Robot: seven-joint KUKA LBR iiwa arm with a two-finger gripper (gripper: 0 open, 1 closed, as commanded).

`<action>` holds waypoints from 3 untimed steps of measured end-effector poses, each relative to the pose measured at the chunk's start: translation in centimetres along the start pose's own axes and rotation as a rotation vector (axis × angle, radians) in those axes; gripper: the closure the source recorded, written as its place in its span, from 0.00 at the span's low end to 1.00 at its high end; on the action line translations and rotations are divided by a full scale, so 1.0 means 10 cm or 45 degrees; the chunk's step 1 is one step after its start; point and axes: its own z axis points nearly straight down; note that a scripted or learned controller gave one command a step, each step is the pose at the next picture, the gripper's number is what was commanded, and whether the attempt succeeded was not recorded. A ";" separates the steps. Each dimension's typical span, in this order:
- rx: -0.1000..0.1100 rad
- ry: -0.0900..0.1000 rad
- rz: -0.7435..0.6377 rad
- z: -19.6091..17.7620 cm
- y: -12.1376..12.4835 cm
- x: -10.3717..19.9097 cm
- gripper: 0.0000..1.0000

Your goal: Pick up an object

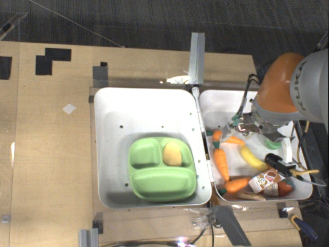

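Nothing lifted yet — my gripper (240, 128) hangs low in the right bin (221, 103) over the carrot (221, 163) and banana (252, 157), jaw state untellable — the grab remains.

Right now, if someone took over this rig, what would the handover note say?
Gripper: low over the right bin, near its middle; I cannot tell whether it is open or shut, and nothing shows as held.
Right bin: carrot along the left wall, a second carrot near the front, banana in the middle, a bottle lying at the front right.
Left bin: green divided plate with a yellow lemon in its upper right compartment.
Done: no pick visible.
Left: grasp one object and lift it.
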 end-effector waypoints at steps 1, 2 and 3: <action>-0.011 -0.002 0.030 0.27 0.23 -0.17 0.00; -0.023 0.000 0.025 0.13 0.27 -0.15 1.00; 0.000 0.001 0.081 -0.69 0.69 0.58 1.00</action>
